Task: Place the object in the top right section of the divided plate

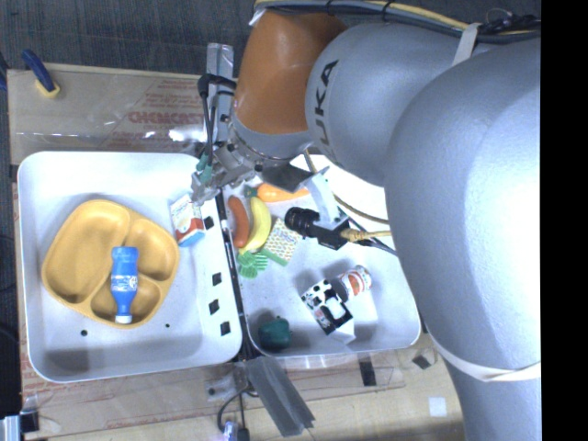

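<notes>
A yellow divided plate (87, 246) lies in the left bin (55, 356). A blue bottle (123, 285) rests on the plate's near part, across the ridge between sections. A small white, red and blue carton (186, 220) sits just right of the plate, near the bin's right wall. My gripper (208, 175) hangs directly above and slightly behind that carton, close to it. Whether it touches the carton is hidden by the wrist.
The right bin (395, 333) holds a banana (261, 224), a red sausage-like piece (240, 219), an orange carrot (280, 192), a green toy (254, 263), a dark green lump (273, 331), a cow-print carton (329, 307) and a can (357, 280). The arm's bulk covers the bin's far right.
</notes>
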Action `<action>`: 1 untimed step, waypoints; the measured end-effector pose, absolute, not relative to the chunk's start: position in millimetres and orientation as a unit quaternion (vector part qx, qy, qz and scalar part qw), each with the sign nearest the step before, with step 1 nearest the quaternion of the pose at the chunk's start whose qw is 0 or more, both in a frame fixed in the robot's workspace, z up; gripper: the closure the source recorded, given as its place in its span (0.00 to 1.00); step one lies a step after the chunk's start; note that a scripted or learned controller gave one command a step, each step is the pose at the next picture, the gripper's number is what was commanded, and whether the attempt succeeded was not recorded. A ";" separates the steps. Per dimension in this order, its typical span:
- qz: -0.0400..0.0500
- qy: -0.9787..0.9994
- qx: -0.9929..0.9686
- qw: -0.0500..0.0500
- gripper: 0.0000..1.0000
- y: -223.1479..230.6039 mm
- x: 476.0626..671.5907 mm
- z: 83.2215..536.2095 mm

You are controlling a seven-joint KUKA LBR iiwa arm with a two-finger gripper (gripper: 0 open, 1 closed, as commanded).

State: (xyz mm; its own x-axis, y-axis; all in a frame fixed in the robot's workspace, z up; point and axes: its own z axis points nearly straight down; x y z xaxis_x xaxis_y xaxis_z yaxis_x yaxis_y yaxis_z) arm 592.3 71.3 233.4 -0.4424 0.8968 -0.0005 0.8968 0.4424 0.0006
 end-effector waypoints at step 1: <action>0.001 0.894 0.448 0.002 1.00 -4.3 645.5 257.9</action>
